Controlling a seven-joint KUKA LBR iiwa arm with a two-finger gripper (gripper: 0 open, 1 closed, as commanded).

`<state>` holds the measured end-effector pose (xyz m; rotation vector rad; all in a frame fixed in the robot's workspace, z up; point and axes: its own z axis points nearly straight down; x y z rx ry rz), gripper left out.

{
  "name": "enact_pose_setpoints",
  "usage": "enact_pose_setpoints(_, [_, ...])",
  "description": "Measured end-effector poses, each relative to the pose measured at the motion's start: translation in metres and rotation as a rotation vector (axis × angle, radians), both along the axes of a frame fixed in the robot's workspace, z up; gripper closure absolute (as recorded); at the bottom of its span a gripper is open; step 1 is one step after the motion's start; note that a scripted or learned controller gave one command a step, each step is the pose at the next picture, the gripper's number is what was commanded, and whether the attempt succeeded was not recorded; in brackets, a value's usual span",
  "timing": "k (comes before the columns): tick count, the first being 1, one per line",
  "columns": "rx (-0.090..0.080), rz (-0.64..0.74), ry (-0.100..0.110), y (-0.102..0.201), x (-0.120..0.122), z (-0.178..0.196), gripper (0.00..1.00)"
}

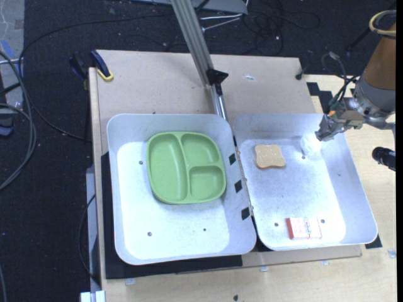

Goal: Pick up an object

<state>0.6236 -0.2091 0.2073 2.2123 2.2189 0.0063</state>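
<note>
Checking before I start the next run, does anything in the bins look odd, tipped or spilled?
Nothing stands out. The green divided plate lies flat in the left bin. The slice of bread and the small red and white box lie flat and apart in the right bin. Nothing is spilled.

No legible text anywhere; print on small red-and-white box (304, 228) too blurred to read.

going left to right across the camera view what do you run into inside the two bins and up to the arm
Green divided plate in the left bin → slice of bread in the right bin → small red and white box → gripper above the right bin's far right corner.
</note>
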Motion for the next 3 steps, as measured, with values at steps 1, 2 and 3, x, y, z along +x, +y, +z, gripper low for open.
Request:
enact_pose_setpoints(1, [0.0, 0.0, 0.002, 0.0, 0.001, 0.038, 1.0])
enact_pose_setpoints(2, [0.004, 0.003, 0.01, 0.044, -0.013, 0.029, 1.0])
enact_pose_setpoints(3, [0.004, 0.003, 0.01, 0.085, -0.025, 0.025, 1.0])
